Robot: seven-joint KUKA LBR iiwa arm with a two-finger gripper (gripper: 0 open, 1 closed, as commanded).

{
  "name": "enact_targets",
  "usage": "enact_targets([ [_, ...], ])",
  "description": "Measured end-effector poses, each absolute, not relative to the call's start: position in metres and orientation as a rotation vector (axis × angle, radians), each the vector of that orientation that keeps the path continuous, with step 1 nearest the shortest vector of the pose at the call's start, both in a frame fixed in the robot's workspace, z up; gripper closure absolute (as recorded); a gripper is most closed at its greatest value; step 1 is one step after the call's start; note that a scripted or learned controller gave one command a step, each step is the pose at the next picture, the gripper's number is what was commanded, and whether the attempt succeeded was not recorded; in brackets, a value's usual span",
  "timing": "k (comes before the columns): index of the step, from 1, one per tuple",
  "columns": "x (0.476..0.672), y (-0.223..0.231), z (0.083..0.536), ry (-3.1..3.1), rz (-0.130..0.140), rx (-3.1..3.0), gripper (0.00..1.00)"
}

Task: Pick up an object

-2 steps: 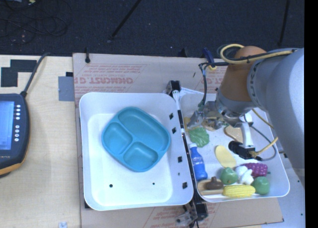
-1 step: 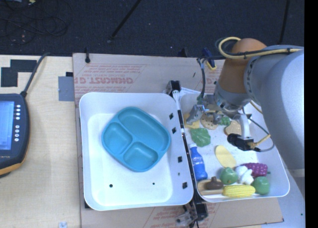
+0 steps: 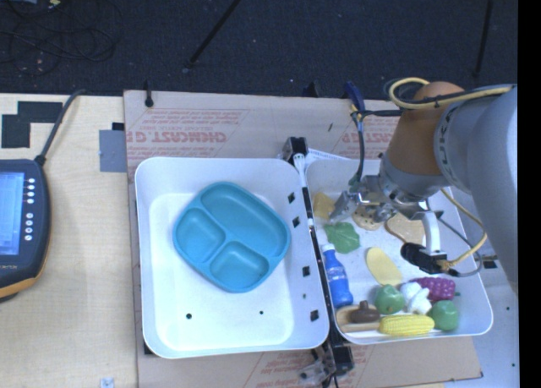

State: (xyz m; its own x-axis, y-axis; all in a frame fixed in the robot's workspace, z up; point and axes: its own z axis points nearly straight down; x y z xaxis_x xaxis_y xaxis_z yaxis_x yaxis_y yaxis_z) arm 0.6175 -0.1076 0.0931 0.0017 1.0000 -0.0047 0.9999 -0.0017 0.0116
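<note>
While toys crowd the right bin, gripper hovers above.

Two shallow white bins are counted on the bench, a left bin and a right bin. In the left bin one blue divided plate is seen, with three compartments. In the right bin one blue bottle, one green leaf-shaped piece, one yellow banana-like piece, one ear of corn, one purple bunch of grapes, one white piece, one brown piece and two round green pieces are counted. Some pale flat pieces beneath the arm cannot be counted reliably. One grey arm is seen, and one handheld screen unit at the left.
</note>
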Motion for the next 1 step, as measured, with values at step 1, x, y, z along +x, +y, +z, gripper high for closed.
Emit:
enact_targets([
  [1, 0.6021, -0.0904, 0.0921, 2.215, 0.005, 2.212, 0.0],
])
